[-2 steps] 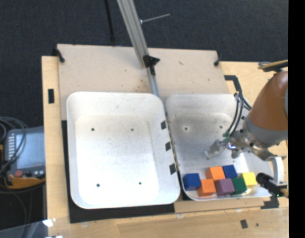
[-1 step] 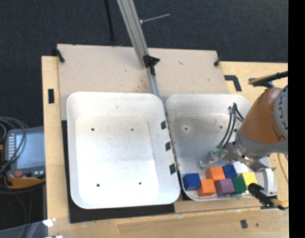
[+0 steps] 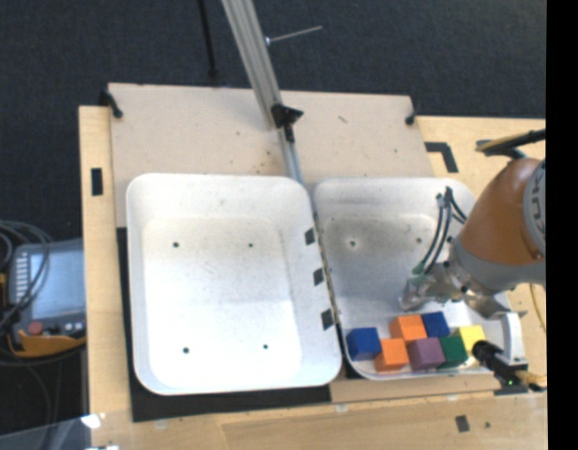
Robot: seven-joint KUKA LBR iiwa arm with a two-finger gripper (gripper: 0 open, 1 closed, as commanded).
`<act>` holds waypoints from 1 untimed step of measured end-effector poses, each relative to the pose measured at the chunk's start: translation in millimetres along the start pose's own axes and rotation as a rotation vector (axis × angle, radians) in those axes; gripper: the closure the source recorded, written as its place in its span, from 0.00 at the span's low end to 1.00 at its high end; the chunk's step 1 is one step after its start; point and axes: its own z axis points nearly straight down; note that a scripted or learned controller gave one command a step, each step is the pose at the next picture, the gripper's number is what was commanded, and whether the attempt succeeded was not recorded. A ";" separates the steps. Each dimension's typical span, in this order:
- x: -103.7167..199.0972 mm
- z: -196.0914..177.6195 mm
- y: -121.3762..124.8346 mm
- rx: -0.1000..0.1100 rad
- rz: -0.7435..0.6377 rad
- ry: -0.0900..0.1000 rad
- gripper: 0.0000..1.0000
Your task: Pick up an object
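Note:
Several small blocks lie clustered along the near edge of the right bin (image 3: 383,204). A blue block (image 3: 363,341) sits furthest left, beside an orange block (image 3: 393,352), a purple block (image 3: 425,352) and a green block (image 3: 452,349). Behind them are another orange block (image 3: 410,327), a second blue block (image 3: 435,323) and a yellow block (image 3: 471,337). My gripper (image 3: 416,295) hangs low in the right bin, just behind the rear orange block and close above the cluster. The arm's orange band (image 3: 500,218) covers the bin's right side.
The left bin (image 3: 223,195) lies beside the right one, with a dividing rim between them. A slanted metal rail (image 3: 256,54) rises behind the bins. A pendant with cables (image 3: 45,289) sits at the far left, off the bench.

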 end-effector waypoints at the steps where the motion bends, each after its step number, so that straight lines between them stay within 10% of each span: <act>1: 2.1 -43.9 5.6 0.000 -0.013 -0.002 1.00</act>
